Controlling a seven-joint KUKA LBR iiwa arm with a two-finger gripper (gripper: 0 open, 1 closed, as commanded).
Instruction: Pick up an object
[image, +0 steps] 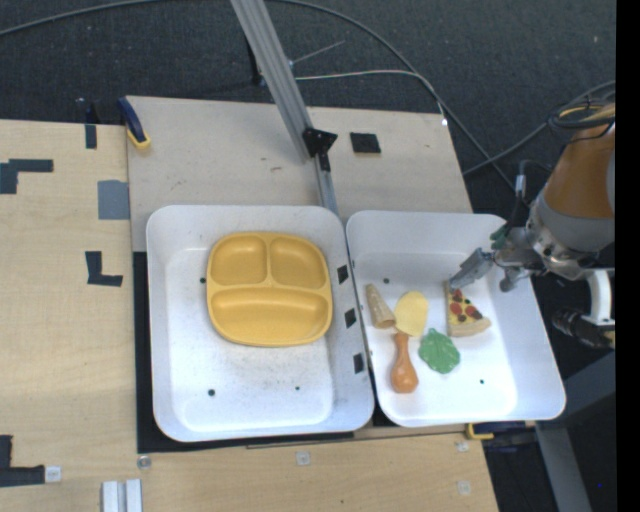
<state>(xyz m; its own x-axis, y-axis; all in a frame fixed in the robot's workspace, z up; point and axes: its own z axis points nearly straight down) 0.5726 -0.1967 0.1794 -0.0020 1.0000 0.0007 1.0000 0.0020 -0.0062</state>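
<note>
— Where's the hand (478, 268)?

— At three o'clock, low over the right bin (520, 390), just above the toy pizza slice (466, 313). Whether it's spread or clenched, I cannot tell; nothing sits between its fingers.

— The other toys?

— A green leafy piece (439, 352) at five o'clock of centre, beside a yellow-headed wooden spoon (405, 345) and a tan stick (379, 306).

— Left bin (170, 330)?

— A yellow divided plate (269, 288).
</note>
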